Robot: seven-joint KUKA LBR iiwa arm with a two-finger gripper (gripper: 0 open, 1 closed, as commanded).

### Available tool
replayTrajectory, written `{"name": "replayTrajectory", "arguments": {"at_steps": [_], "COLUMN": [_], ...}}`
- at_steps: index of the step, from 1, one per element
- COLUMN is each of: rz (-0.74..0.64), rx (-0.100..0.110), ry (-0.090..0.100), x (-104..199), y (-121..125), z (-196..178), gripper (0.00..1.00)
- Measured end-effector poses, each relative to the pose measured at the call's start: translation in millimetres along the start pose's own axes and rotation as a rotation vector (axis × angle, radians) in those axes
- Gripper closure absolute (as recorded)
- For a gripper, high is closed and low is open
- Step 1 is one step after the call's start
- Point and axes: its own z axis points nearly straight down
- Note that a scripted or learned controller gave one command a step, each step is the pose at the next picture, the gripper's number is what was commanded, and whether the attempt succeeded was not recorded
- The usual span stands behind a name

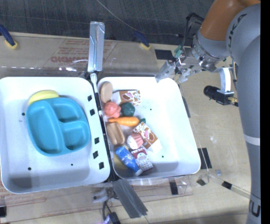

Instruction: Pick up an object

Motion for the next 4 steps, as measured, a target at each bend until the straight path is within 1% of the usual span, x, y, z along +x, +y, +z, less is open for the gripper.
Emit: {"name": "replayTrajectory", "arguments": {"at_steps": [1, 2, 3, 4], "rz": [0.014, -0.043, -0.004, -0.182], "rx": [-0.004, 0.005, -0.003, -0.004], "ry": [-0.001, 0.001, -0.003, -0.001], "x": [-16, 17, 71, 33], "y": [7, -75, -96, -173], "z": [1, 97, 170, 170], "gripper": [0.00, 0.00, 0.00, 0.00]}}
